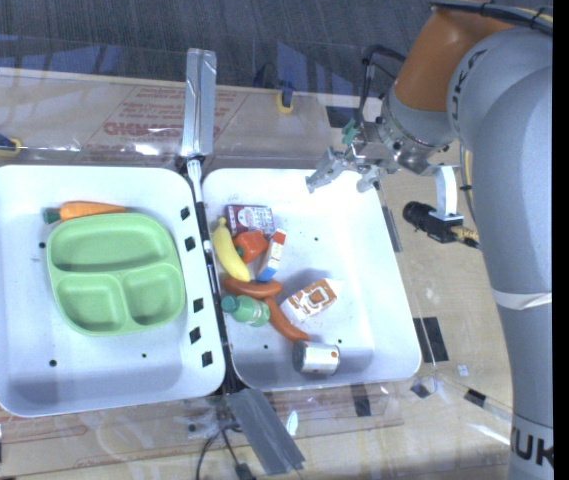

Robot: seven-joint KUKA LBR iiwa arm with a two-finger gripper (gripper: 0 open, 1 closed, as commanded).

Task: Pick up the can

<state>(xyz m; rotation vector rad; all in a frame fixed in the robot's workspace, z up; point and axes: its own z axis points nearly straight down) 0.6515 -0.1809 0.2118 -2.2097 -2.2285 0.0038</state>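
Two white bins sit side by side on the bench. My gripper (347,171) hovers open and holding nothing over the right bin's (394,298) far edge. The can (317,358) lies on its side near that bin's front wall, at about 6 o'clock from my gripper, its long axis running left to right.

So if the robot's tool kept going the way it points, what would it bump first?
Probably the right bin's bare white floor near its back edge. The tool points down-left there, short of the toys. Depth is hard to judge.
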